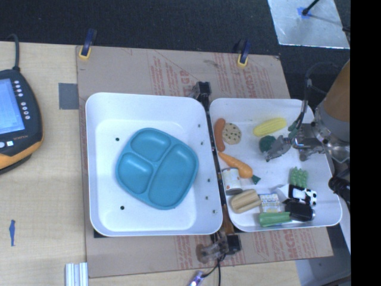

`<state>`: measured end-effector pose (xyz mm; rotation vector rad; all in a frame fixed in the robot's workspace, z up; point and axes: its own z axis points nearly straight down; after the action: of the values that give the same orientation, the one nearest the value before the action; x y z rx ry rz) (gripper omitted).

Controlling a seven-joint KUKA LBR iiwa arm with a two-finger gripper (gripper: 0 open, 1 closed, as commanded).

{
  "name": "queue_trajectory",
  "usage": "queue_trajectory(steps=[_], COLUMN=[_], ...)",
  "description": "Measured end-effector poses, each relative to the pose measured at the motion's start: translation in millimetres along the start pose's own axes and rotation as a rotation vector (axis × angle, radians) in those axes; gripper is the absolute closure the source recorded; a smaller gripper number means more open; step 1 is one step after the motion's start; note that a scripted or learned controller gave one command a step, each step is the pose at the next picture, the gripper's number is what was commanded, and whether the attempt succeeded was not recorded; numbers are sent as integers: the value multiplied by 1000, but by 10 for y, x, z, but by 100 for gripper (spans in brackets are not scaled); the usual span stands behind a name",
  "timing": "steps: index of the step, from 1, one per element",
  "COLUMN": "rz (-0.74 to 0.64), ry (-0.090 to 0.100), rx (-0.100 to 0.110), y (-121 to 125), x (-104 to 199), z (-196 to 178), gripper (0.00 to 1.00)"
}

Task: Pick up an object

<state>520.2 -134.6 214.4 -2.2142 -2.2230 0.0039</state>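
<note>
The gripper (277, 148) hangs low in the right bin (333, 216), fingers spread apart with nothing between them, just below the corn cob (269, 126). The corn cob appears light, rigid and smooth; grasp it across its short axis at mid-length, since a hold near either tapered end would likely slip.

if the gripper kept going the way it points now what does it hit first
Likely the small dark green object in the right bin. The gripper points left from the right edge with its tips beside that object, though its height above the bin is unclear.
</note>
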Motion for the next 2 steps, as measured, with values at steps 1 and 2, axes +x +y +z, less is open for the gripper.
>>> queue_trajectory(steps=[1, 2], rz=[-2, 0], ry=[-1, -1], rx=[2, -2], y=[491, 1232], x=[14, -306], z=[1234, 1217], gripper=[0, 0])
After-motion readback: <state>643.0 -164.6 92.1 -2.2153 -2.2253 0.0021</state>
